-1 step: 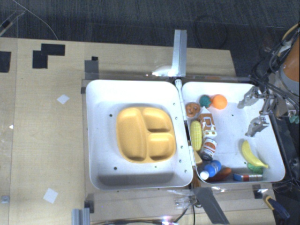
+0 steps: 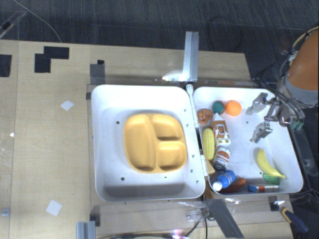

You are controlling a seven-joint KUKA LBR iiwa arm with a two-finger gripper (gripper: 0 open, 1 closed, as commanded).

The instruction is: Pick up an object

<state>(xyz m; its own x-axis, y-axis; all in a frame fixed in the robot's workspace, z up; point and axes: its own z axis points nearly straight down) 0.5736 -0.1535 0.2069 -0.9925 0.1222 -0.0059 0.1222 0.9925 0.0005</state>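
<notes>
Light wood tabletop (image 2: 45, 148) with dark carpet beyond its far edge; two white bins side by side, divided by a metal rail. Landmark: the right bin (image 2: 294, 156).

Nearest, along the right bin's front wall: a blue-capped bottle (image 2: 223, 179) in the front-left corner, a red marker-like item (image 2: 264, 187) to its right. Just behind that marker, near the bin's right wall, a yellow banana (image 2: 268, 165), lying clear of everything else.

Along the bin's left wall, front to back: a red-and-white bottle (image 2: 223, 155), an ear of corn (image 2: 208, 143) beside it, a small printed box (image 2: 220, 130), then a brown round piece (image 2: 204, 115). Back-left of the bin: a green ball (image 2: 217, 106) touching an orange ball (image 2: 233, 107).

Claw (image 2: 263, 117) hangs over the bin's back-right area, fingers spread apart, nothing between them. It sits behind the banana, apart from it, right of the orange ball.

Left of the right bin: the left bin (image 2: 107, 183), holding a yellow divided tray (image 2: 153, 142) in its middle.

Far side: a metal post (image 2: 191, 56) stands behind the junction of the bins.
</notes>
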